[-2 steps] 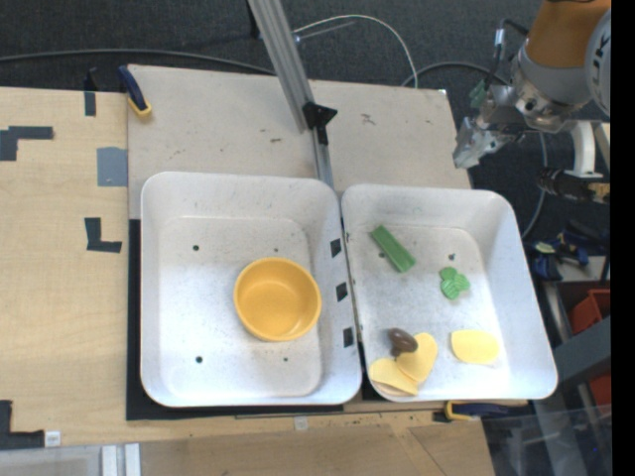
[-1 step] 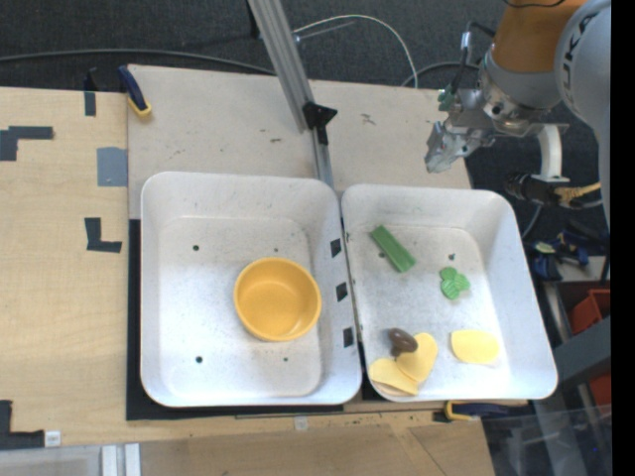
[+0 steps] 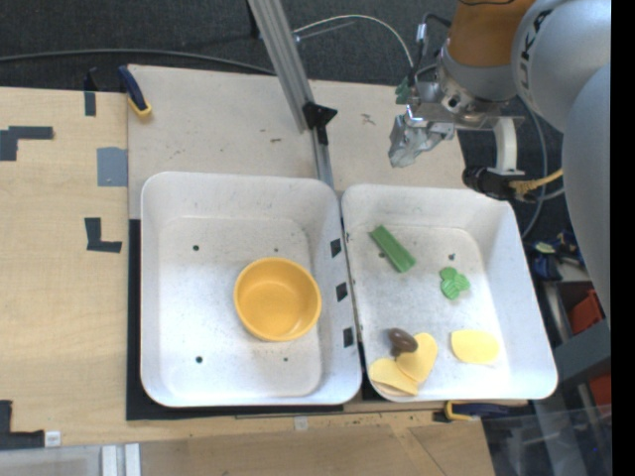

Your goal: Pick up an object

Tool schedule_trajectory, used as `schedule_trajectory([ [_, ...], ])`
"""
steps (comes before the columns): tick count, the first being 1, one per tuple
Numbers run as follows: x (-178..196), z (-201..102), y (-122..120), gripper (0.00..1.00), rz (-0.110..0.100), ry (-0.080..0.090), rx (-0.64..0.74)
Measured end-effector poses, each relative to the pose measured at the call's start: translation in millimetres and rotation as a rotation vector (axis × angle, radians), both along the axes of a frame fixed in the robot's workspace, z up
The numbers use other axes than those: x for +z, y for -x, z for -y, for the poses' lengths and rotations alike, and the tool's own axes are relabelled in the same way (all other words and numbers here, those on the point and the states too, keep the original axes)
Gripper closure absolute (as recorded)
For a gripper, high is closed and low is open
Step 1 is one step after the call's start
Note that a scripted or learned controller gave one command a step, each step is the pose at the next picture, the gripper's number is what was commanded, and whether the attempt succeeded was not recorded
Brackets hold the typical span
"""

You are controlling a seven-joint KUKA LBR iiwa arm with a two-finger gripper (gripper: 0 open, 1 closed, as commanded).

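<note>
Grey arm (image 3: 556,38) above right bin (image 3: 516,256), tool (image 3: 409,145) down.

Metal pole (image 3: 286,53) slants across bench; yellow-handled clamp (image 3: 134,91) at board's far-left corner; grey tape patch (image 3: 112,167).

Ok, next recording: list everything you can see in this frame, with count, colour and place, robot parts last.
white bins: 2, white, side by side on the bench
bowl: 1, yellow, upright in the left bin, right of its middle
green block: 1, green, long, lying at a slant in the right bin's upper left
small green piece: 1, green, right bin, right of the block
brown object: 1, dark brown, right bin's near side
yellow heart-like piece: 1, yellow, right bin's near edge, touching the brown object
yellow flat piece: 1, yellow, right bin's near right
metal pole: 1, grey, slanting down between the bins
clamp: 1, blue and yellow, bench's far left corner
arm: 1, grey with orange band, upper right
claw: 1, grey, above the bench behind the right bin
</note>
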State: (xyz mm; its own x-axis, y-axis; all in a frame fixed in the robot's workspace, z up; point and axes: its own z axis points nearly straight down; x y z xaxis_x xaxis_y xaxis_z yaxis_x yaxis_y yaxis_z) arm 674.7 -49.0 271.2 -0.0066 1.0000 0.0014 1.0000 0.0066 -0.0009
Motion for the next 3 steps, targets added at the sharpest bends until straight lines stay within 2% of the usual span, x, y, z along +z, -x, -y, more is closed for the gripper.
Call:
schedule_trajectory([
  [3, -37, -138, 5, 1.00, -0.003, 0.001, -0.001],
])
